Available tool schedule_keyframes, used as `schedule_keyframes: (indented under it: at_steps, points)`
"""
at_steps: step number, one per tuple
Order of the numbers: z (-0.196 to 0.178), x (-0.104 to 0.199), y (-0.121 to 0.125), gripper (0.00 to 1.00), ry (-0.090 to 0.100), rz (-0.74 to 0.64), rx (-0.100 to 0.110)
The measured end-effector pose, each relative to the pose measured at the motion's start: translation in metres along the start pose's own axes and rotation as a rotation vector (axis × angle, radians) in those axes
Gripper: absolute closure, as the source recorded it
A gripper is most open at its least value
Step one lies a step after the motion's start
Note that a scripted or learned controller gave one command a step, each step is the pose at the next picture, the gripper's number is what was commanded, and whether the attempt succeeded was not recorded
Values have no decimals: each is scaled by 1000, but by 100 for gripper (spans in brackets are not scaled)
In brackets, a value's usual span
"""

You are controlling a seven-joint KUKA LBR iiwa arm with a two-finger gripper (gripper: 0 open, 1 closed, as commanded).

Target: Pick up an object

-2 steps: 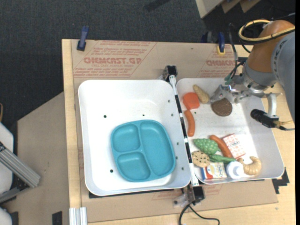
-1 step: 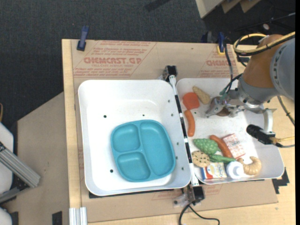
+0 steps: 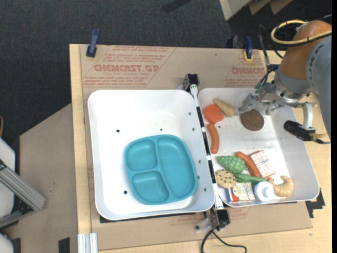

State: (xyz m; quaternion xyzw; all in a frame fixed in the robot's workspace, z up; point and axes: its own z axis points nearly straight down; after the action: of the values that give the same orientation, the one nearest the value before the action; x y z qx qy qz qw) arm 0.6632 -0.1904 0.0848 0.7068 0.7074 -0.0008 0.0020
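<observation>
The right bin (image 3: 300,157) holds several toy foods. A brown round patty (image 3: 252,120) lies near its back. Further left sit a beige piece (image 3: 224,107), an orange-red piece (image 3: 213,114) and a sausage (image 3: 214,138). Toward the front are a green broccoli (image 3: 231,164), a carrot (image 3: 247,164), a cookie (image 3: 225,178), a red-and-white carton (image 3: 262,163) and a croissant (image 3: 285,186). My gripper (image 3: 259,104) hangs over the back of the right bin, just behind and above the patty. Nothing shows in its grasp.
A blue divided tray (image 3: 159,168) lies in the left bin (image 3: 105,141). The grey arm with its orange band (image 3: 310,33) comes in from the top right. A black part (image 3: 300,130) juts over the right bin's far side. Clamps stand at the board's back edge.
</observation>
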Motion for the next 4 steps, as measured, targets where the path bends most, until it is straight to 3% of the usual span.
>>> schedule_keyframes:
  at_steps: [1, 2, 3, 4]
  points:
    - [0, -20, -88, 0, 5, 6, 9]
    - [0, 53, -6, 0, 4, -8, 1]
    - [0, 72, -48, 0, 6, 1, 7]
    - [3, 55, -5, 0, 9, -5, 26]
